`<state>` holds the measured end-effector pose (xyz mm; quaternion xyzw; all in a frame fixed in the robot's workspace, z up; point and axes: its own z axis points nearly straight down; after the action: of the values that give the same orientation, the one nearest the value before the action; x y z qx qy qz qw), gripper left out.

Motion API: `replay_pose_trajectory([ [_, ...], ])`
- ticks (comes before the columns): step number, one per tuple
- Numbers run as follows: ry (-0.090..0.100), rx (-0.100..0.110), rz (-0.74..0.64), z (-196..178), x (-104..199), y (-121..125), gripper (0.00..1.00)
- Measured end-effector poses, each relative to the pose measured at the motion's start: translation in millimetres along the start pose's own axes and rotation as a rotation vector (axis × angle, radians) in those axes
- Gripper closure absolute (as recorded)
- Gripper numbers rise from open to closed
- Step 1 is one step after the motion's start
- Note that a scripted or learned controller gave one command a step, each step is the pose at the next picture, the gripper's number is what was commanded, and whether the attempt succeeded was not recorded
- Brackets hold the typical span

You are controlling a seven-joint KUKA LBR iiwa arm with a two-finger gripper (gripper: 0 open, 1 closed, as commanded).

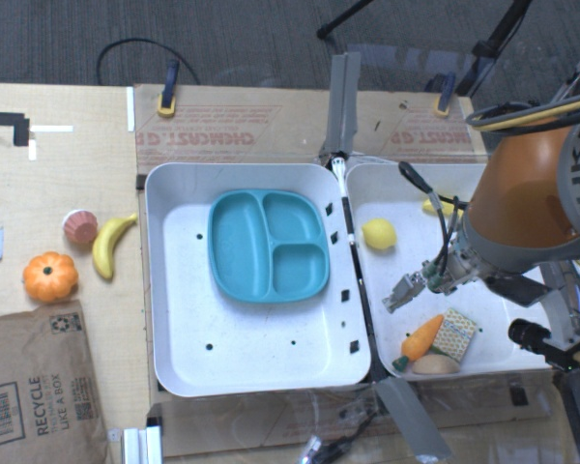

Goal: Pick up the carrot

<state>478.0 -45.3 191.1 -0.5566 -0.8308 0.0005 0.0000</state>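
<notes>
The slim orange carrot with a dark green leafy end (420,340) lies near the front of the right shallow white plastic bin (396,201), toward that bin's left half. Its long axis runs on a diagonal: the green top points down-left toward the bin's front-left corner, the orange tip up-right. Just beside it on the right lies a pale, speckled square sponge (455,333), and a beige, rounded potato-like piece (433,364) sits touching or nearly touching its lower side.

The metal two-finger gripper (398,296) hangs above and slightly left of the carrot, apart from it, with nothing between its fingers; whether they are spread or closed I cannot tell. The grey arm with its orange band (522,196) reaches in from the right.

A yellow lemon (378,234) rests farther back in the same bin. The left shallow white plastic bin (174,336) bears a teal three-compartment plate (269,245). On the wooden bench to the left lie a yellow banana (109,247), a small orange pumpkin (50,276) and a pink cupcake-like toy (79,226)
</notes>
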Motion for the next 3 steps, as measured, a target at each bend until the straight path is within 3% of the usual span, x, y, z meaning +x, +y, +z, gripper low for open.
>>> replay_pose_trajectory([
  [1, 0.001, 0.002, 0.017, 64.4, -58.2, -25.3, 0.00],
  [2, 0.001, 0.000, -0.202, 100.2, -73.8, -31.3, 0.00],
  [3, 0.000, -0.002, -0.546, 99.6, -51.3, -21.0, 0.00],
])
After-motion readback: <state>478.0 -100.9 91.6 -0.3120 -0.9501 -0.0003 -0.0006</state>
